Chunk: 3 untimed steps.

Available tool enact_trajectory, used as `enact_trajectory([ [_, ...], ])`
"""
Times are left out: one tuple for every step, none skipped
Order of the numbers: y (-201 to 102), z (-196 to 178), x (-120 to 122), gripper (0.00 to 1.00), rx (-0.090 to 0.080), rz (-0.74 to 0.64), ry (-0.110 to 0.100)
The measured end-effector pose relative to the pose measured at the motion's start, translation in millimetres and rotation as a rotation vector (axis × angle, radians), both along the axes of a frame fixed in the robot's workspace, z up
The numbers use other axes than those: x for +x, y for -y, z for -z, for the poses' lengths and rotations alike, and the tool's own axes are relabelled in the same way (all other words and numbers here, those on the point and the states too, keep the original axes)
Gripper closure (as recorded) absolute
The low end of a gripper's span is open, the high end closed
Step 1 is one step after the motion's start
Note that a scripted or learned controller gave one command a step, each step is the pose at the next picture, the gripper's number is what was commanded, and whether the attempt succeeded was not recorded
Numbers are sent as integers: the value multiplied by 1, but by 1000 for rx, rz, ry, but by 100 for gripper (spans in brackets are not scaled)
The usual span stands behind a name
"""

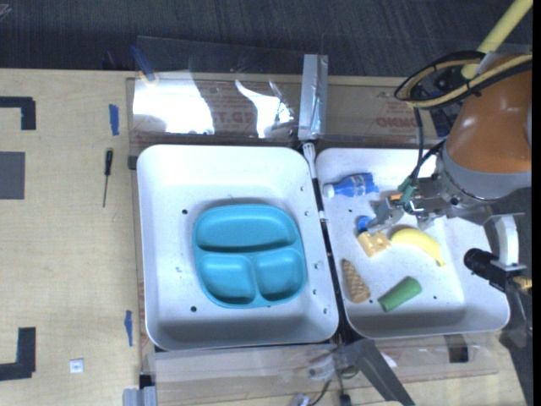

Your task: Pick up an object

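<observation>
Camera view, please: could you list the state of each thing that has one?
Blue divided tray: upright, in left bin.
Banana: lying flat, right bin.
Green cylinder: on its side.
Blue bottle: on its side.
Hand: low over the right bin.

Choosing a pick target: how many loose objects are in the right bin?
5: blue bottle at the back, yellow banana mid-bin, tan block beside it, cone and green cylinder in front. The gripper may hide more.

Blue tray [248,254], yellow banana [418,242], green cylinder [399,293], white bins [161,227].
</observation>
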State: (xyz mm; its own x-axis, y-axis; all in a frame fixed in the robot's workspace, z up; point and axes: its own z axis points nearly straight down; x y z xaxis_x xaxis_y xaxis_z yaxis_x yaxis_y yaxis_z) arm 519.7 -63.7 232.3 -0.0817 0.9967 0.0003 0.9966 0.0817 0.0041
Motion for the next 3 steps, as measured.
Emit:
enact_trajectory([
  [72,67,13,0,-1,-17,-13],
  [115,145,17,0,-6,-179,5],
  [114,133,19,100,-6,-179,11],
])
